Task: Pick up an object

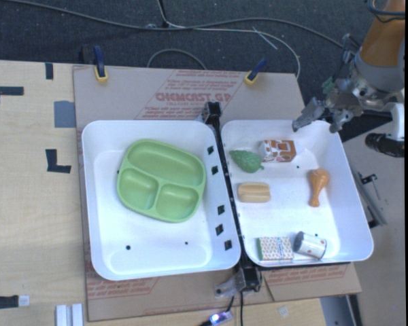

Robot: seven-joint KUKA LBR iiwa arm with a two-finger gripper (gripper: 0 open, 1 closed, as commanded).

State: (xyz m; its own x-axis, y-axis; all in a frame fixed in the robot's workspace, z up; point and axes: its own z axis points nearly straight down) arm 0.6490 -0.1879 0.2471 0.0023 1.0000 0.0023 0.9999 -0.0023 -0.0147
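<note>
Arm reaches in from the right; hand (317, 116) hovers over the far right corner of the right bin (340, 182), above the rim, nothing between its tips. Whether it is spread or clenched: cannot tell from this angle.

Candidates, all in the right bin: brown-and-white carton (278, 151) nearest the hand, green leafy piece (245, 159) just beside it, bread roll (253, 192) mid-bin, drumstick (317, 185) towards the right wall, small box (276, 248) and can (309, 244) touching at the near edge. Green plate (162, 180) sits in the left bin (98, 182).

Judgement: go for the carton or roll (both stand free of walls). Descend straight, straddle the short axis, close only once low.
</note>
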